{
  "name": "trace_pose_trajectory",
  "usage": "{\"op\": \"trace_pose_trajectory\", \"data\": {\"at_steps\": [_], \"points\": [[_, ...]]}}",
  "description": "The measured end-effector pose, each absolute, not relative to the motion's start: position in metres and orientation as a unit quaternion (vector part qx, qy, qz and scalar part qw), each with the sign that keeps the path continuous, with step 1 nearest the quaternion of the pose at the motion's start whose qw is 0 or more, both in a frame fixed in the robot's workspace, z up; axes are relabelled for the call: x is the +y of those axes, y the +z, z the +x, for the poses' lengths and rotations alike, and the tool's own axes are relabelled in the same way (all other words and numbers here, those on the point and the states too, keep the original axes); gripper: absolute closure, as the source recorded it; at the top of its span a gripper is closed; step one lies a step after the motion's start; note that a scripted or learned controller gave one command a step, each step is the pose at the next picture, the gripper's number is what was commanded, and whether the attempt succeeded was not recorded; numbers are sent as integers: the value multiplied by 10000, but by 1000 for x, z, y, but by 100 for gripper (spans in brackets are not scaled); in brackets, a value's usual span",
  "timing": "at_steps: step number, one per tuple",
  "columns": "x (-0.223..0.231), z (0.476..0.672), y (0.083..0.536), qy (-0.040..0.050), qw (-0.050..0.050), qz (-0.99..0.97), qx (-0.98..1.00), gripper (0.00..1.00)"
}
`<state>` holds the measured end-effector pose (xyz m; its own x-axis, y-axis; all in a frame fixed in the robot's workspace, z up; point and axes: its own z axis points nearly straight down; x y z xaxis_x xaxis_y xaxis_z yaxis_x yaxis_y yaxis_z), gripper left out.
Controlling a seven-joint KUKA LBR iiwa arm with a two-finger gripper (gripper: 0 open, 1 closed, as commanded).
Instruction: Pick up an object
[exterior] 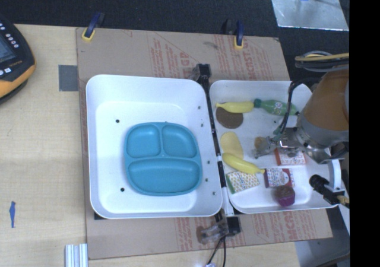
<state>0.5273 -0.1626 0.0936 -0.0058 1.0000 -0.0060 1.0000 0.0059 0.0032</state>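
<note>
— Wooden bench (41,141), a cardboard sheet (178,52) on it, two white bins. Where is the arm working?

— Down in the right bin (261,207). The fingers (271,145) sit low among the clutter. Their tips are too small and blurred for me to tell how wide they stand or whether anything is between them.

— What's closest?

— A small brown lump (260,141) just beside them, on the side away from the arm. A red-and-white packet (291,156) lies right against them, toward the arm. Beyond the lump is a yellow banana (240,164). Further off is a green bottle (272,105), and far across, in the left bin (95,141), a blue plate (163,158).

— So how to do it well?

— I'd say the lump is the target. Centre over it, keep clear of the packet's edge, close fully, then lift straight up.
</note>
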Motion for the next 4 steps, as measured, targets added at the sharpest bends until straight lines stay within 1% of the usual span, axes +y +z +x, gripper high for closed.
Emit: {"op": "trace_pose_trajectory", "data": {"at_steps": [1,2,3,4], "points": [[-115,581,97,9,56,7039,7103,0],[-98,476,96,14,45,7056,7085,0],[-102,479,107,4,66,7055,7087,100],[-103,479,116,-6,57,7044,7097,100]]}}
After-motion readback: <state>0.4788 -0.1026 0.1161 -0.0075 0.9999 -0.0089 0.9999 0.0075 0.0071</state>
